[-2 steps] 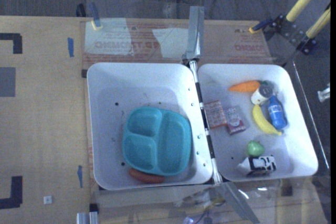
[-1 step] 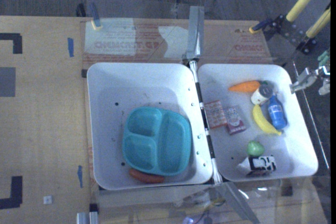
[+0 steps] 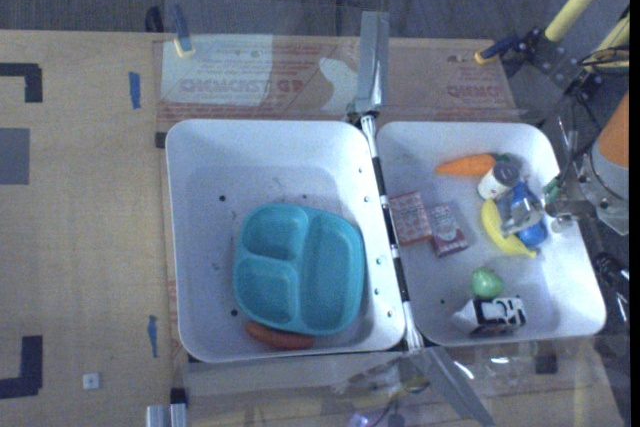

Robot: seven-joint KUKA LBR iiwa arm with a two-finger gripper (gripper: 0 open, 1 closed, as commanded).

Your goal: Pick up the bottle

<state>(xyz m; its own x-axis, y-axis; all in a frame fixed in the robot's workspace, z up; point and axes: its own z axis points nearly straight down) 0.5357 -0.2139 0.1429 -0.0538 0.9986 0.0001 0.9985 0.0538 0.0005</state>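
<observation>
The bottle (image 3: 497,177) lies at the right bin's (image 3: 440,315) upper right, wedged between carrot (image 3: 466,165) and banana (image 3: 500,233). My gripper (image 3: 528,211) hovers there, its opening unclear; I may snag the banana.

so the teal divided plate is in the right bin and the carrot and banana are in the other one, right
Not quite: the camera view shows the teal divided plate in the left bin. The carrot and banana lie in the other one, the right bin, as you said.
</observation>
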